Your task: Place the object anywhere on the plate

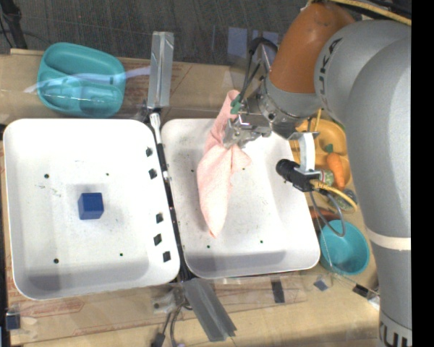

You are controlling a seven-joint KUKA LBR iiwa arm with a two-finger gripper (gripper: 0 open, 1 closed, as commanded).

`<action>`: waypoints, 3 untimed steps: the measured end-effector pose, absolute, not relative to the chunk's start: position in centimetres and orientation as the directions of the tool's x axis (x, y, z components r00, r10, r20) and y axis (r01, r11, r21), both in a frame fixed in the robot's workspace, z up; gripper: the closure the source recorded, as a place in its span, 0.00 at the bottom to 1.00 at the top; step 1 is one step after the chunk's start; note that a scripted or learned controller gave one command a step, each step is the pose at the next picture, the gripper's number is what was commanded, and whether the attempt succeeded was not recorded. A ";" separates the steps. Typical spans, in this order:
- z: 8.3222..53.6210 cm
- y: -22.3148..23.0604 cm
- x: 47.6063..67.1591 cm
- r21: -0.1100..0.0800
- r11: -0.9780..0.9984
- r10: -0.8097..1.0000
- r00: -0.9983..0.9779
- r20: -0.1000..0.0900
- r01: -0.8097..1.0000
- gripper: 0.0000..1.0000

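Note:
A pink cloth (217,183) hangs in a long bunched fold over the right bin (275,226), its lower tip reaching down to the bin floor. My gripper (240,134) sits at the cloth's upper part, near the bin's back edge, shut on the gathered fabric. A flap of the cloth sticks up behind the fingers. A small blue cube (91,205) rests on the floor of the left bin (29,266), left of centre.
A teal plastic container (79,78) lies on the bench behind the left bin. A teal bowl (345,248) and yellow and orange items (331,154) crowd the bench right of the right bin, under the arm. A black divider runs between the bins.

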State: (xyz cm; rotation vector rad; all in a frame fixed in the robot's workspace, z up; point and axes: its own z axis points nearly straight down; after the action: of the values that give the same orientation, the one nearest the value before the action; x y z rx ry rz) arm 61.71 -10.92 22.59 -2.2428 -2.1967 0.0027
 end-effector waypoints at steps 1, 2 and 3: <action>24.6 -3.1 63.5 -0.003 -0.158 0.987 0.158 -0.001 0.987 1.00; 25.9 4.5 63.0 -0.001 -0.178 0.984 0.178 -0.001 0.984 1.00; 19.0 8.6 57.8 -0.006 -0.129 0.992 0.129 -0.002 0.992 1.00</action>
State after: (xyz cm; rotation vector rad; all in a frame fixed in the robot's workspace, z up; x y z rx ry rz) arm 57.79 8.59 19.01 -2.3583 -2.0716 0.0085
